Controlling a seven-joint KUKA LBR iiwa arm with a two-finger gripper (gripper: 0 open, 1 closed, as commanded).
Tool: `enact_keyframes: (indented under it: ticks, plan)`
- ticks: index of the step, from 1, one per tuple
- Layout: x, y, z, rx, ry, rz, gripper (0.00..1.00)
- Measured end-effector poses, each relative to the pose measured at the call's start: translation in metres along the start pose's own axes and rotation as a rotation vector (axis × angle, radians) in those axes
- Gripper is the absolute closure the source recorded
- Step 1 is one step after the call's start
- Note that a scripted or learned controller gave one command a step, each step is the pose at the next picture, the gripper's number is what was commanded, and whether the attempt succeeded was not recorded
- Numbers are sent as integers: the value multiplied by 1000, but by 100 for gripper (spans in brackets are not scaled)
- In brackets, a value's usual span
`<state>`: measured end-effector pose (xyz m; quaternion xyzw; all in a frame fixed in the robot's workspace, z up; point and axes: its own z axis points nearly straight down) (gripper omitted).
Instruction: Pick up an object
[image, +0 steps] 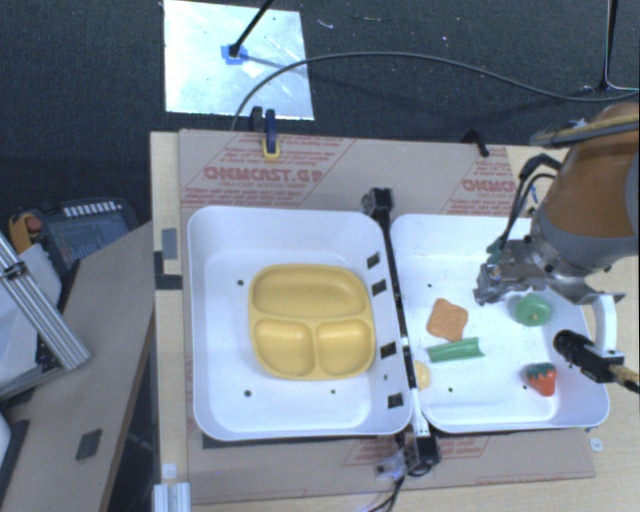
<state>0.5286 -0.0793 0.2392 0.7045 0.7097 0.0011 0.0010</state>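
Observation:
The right bin holds several small toy foods. An orange piece lies near its middle, with a long green piece just in front of it. A round green object sits further right, and a red and orange item lies near the front right corner. A small pale yellow piece rests against the left wall. My gripper hangs over the right bin, between the orange piece and the round green object, with nothing visibly held.
The left bin contains a yellow divided plate. A black divider with clips runs between the bins. The arm's orange band and a black part cover the right bin's right side. Cables cross the back.

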Motion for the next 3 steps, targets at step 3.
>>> enact_keyframes:
  ticks: [3]
  plan:
    - [156, 25, 17, 2, 2, -3, 100]
